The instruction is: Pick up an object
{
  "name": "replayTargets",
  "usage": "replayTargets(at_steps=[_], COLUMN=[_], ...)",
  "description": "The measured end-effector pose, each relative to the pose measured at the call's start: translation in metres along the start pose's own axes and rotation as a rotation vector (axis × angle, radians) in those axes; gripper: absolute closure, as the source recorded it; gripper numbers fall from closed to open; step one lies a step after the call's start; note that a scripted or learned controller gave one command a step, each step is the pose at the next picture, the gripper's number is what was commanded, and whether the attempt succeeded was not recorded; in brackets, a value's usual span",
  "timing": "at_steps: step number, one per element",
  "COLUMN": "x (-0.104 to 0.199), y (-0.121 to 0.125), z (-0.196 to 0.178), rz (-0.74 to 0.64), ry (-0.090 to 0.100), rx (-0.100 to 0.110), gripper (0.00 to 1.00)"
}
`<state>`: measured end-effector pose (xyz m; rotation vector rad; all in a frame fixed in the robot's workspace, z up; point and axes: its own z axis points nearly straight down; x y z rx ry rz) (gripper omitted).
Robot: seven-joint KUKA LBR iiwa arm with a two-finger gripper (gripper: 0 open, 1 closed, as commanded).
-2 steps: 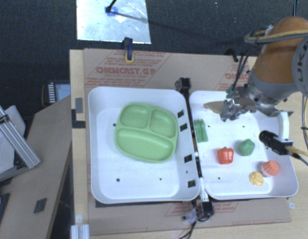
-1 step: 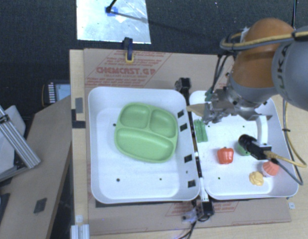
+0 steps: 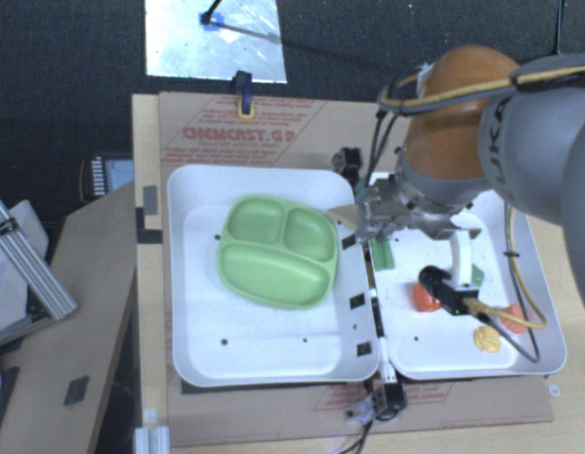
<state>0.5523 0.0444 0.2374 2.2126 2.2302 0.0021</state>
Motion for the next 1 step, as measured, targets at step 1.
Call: replayTargets(at_steps=[1], x=[0.0450], y=[-0.0058], z=[0.0081], rz=[0.001], ry=[0.000], rx=[0.000], gripper=[1.00])
